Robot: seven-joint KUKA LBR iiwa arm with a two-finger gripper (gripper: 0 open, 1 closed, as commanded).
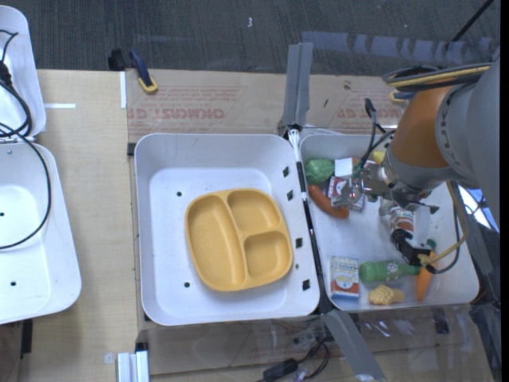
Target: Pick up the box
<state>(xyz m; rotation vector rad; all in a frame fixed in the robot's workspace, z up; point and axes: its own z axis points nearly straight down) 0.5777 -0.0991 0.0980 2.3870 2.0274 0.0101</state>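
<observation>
The bench is bare wood and carries two white bins side by side; the left bin holds a yellow tray with three compartments, lying flat near the middle; the right bin holds the small items. The arm, grey with an orange band, reaches in from the right and hangs over the upper part of the right bin; its gripper is down at a small red and white carton near the bin's upper left, and whether the jaws are wide, narrow or closed on anything I cannot tell, since the wrist hides them.

The box, white with an orange and blue front, lies flat at the lower left of the right bin, well apart from the gripper; a green bottle lies just beside it on the right; a yellow cracker sits below the bottle; an orange carrot lies near the lower right; a red pepper and a green lump sit at the upper left, beside the carton.
</observation>
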